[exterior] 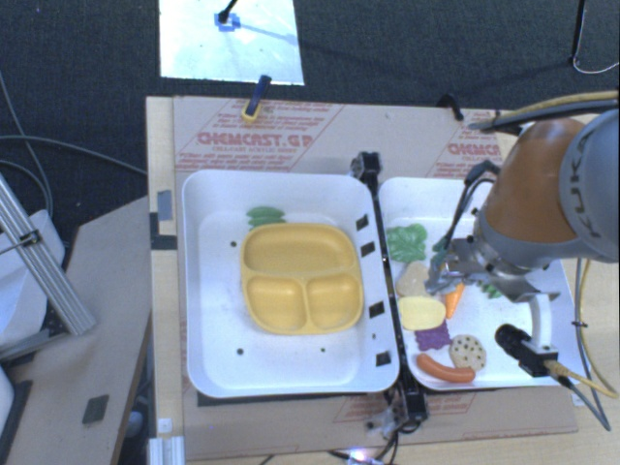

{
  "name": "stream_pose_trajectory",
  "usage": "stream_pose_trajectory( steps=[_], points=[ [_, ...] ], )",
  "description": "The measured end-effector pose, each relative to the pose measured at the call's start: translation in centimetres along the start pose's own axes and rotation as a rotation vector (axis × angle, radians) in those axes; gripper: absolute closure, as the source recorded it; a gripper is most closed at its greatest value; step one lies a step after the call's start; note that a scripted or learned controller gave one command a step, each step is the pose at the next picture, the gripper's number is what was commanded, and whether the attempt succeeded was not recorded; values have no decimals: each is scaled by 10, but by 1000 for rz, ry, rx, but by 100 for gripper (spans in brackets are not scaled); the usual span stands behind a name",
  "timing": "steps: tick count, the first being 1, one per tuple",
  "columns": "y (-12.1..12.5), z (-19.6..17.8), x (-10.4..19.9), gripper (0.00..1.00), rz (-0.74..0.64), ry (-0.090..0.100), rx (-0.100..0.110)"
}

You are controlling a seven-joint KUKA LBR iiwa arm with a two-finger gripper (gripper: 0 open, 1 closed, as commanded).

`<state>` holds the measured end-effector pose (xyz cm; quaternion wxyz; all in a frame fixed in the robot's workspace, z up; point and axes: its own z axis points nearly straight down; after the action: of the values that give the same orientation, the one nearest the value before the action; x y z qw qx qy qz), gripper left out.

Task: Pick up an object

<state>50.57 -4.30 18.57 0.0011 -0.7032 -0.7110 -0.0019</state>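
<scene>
Nearest, 1 red sausage [447, 368] lies lengthwise left to right in the right bin [455, 190]; above, the gripper [444, 281] hovers, grip state unclear.

Robot lab: bench [291, 129], white bins [208, 260], loose cables [58, 148].

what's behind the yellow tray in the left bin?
A green leafy piece pokes out at the far edge of the yellow tray, on the left bin floor. The tray covers its near part, so its full shape can't be seen.
</scene>
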Motion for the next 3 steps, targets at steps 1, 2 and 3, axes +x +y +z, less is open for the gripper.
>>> stream_pose_trajectory(
  steps=[1,2,3],
  points=[
    [83,1,13,100,3,-5,-7],
    [-9,2,48,100,9,-2,7],
    [12,-10,-85,100,21,-11,-5]
  ],
)
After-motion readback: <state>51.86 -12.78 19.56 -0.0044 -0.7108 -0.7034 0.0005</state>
